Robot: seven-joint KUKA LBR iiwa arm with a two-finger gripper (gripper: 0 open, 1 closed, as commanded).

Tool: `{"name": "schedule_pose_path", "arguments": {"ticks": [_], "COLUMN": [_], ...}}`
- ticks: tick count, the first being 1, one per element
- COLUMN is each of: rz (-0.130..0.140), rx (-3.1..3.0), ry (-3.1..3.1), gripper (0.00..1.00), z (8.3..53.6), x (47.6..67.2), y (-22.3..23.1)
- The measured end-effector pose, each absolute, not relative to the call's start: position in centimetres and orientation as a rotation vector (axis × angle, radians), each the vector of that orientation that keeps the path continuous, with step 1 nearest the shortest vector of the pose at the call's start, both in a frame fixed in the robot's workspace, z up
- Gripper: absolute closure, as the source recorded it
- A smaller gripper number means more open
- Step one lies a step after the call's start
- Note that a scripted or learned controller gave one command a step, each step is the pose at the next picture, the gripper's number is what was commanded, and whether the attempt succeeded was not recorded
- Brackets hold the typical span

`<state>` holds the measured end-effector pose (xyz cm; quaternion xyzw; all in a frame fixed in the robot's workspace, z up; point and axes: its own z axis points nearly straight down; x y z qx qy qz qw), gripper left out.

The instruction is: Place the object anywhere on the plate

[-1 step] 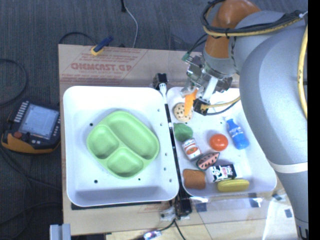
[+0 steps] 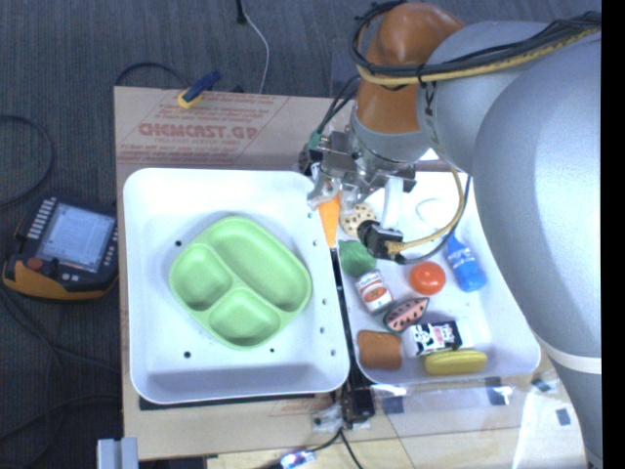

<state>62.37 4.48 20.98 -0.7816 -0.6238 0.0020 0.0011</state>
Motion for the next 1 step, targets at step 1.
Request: {"name": "schedule_pose_path", "arguments": {"ticks": [1], "rz": [0.009], "rx": [-2.455], "ry": [-1.956], "gripper": [0.00], "z": [20.88], "x": [62.33], "y": [4.38]}}
